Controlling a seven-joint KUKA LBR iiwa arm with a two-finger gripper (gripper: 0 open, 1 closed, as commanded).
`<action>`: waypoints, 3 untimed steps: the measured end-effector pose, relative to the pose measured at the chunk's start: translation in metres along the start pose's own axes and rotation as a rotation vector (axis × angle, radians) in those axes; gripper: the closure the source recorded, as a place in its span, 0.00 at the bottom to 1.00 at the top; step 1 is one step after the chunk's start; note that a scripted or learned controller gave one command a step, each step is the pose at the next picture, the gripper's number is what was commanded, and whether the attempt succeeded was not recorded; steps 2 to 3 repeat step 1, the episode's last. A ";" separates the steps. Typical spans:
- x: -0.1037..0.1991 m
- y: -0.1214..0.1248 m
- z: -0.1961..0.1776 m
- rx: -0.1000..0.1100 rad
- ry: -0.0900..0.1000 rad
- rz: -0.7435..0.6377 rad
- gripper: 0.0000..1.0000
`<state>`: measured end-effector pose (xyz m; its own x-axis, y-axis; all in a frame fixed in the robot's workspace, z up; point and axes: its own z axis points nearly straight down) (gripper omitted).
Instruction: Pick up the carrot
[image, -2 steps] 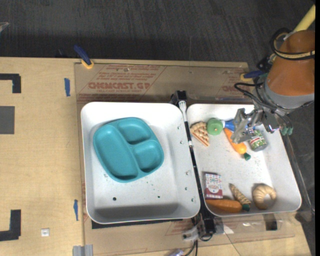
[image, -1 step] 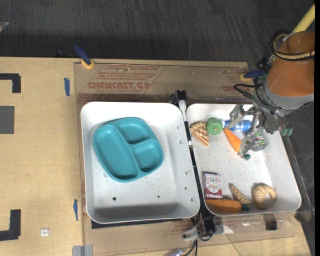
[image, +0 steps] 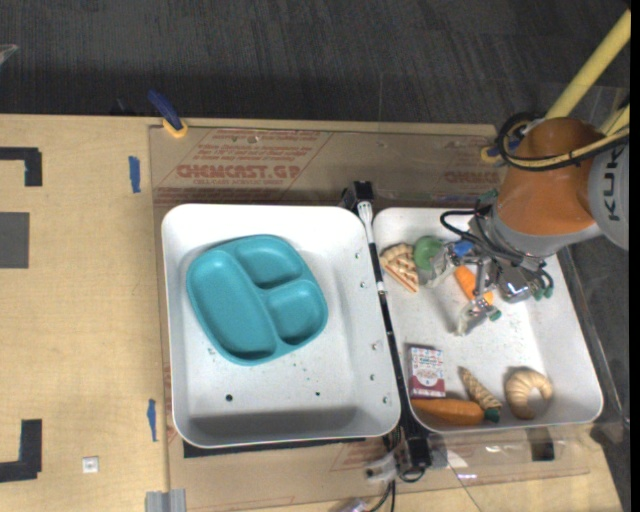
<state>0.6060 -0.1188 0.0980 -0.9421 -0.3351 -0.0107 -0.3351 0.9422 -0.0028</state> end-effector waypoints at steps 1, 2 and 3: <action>-0.003 0.001 -0.012 0.002 -0.009 -0.001 1.00; -0.003 0.001 -0.012 0.002 -0.009 -0.001 1.00; -0.003 0.001 -0.012 0.002 -0.009 -0.001 1.00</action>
